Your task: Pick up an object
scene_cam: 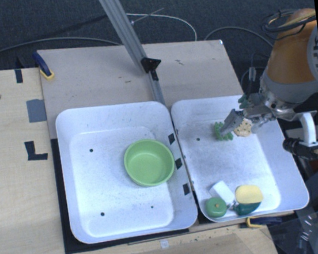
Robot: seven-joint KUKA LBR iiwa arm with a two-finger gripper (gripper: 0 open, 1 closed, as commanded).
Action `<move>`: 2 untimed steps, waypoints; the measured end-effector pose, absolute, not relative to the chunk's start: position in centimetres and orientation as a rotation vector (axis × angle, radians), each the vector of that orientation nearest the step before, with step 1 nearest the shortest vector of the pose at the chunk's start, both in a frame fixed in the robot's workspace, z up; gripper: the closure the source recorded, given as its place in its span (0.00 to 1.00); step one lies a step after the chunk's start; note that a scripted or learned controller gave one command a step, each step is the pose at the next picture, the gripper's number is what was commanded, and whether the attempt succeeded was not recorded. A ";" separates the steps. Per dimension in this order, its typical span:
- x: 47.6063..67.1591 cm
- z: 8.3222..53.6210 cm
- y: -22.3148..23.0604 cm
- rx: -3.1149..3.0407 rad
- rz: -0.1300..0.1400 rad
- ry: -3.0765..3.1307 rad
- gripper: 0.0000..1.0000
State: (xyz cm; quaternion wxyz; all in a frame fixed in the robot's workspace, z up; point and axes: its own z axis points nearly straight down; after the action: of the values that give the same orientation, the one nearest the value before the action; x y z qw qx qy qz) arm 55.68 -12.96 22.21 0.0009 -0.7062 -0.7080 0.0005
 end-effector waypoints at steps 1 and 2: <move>55.7 22.2 -13.0 -2.218 0.001 -2.223 0.00; 55.5 17.3 -13.9 -2.218 0.008 -2.219 0.00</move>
State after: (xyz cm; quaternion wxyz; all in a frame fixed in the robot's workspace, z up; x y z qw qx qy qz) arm 55.50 -13.85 17.29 0.0022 -0.7070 -0.7072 0.0024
